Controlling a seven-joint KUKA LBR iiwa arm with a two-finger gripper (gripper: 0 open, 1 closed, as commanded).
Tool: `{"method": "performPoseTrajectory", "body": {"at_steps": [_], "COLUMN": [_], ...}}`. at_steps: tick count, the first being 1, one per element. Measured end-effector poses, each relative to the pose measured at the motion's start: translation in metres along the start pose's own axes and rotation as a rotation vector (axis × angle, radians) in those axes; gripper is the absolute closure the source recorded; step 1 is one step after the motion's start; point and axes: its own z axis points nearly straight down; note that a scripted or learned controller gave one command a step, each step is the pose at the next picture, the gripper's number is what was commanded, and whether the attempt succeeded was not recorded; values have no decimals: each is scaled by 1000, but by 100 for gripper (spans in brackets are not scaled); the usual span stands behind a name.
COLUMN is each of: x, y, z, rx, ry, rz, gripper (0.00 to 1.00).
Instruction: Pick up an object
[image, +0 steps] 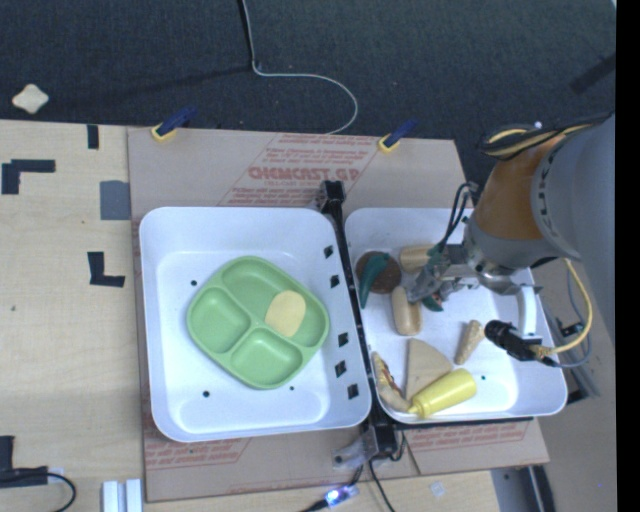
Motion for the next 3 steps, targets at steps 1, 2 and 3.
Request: {"method": "performPoseTrajectory", "body": {"at_steps": [1, 2, 3], "x": [59, 77, 153], "y": [-50, -45, -69], "z": [-79, -212, -185], "rx": [-4, -17, 1], "ry": [2, -2, 1], "rz": [-3, -3, -6], "gripper": [100, 100, 100]}}
